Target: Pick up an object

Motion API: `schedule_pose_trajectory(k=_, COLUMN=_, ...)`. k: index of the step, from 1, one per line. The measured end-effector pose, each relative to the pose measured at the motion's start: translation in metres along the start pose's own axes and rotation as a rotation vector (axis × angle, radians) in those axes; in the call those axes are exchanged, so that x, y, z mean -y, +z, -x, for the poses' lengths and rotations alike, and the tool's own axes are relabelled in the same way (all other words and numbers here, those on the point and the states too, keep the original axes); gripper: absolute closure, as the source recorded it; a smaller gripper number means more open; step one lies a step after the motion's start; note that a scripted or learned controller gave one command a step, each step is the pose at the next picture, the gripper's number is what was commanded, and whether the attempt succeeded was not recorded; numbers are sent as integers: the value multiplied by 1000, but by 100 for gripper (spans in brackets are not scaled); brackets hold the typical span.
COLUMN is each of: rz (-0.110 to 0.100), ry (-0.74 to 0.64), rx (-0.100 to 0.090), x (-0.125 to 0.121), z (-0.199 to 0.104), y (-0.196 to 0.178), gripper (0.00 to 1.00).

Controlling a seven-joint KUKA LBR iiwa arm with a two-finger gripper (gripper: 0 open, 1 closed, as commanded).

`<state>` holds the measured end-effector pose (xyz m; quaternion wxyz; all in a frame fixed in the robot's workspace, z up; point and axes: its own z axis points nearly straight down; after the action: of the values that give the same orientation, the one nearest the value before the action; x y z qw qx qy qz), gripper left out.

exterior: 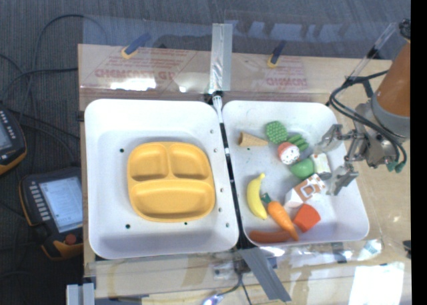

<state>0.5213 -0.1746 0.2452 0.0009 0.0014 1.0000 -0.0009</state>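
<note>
The right bin [347, 220] holds a heap of toy food: a yellow banana [255, 195], an orange carrot [282, 216], a red cube [307, 217], a small white carton [309, 189], a red-and-white ball [288, 153], a green bumpy piece [275, 130] and a tan cone [250, 139]. My gripper [336, 160] reaches in over the bin's right side, open, fingers spread wide. A small white piece [321, 162] lies just left of the gap between them. Nothing is held.
The left bin [107, 130] holds a yellow divided tray [171, 180]. A metal divider [220, 63] stands behind the seam between the bins. A red sausage shape [269, 236] lies at the right bin's front wall. Cables and handheld pendants [50, 207] sit at the far left.
</note>
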Motion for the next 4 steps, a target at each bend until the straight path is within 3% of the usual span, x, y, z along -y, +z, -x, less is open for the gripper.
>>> schedule_pose_trajectory(k=1, rz=-8, ry=-282, rx=13, x=5, z=22, y=132, gripper=0)
schedule_pose_trajectory(k=2, rz=-4, ry=-1, rx=9, x=-10, z=16, y=154, gripper=0)
schedule_pose_trajectory(k=3, rz=-2, ry=97, rx=14, x=-35, z=85, y=155, gripper=0)
schedule_pose_trajectory(k=4, rz=1, ry=208, rx=11, x=-46, z=24, y=154, gripper=0)
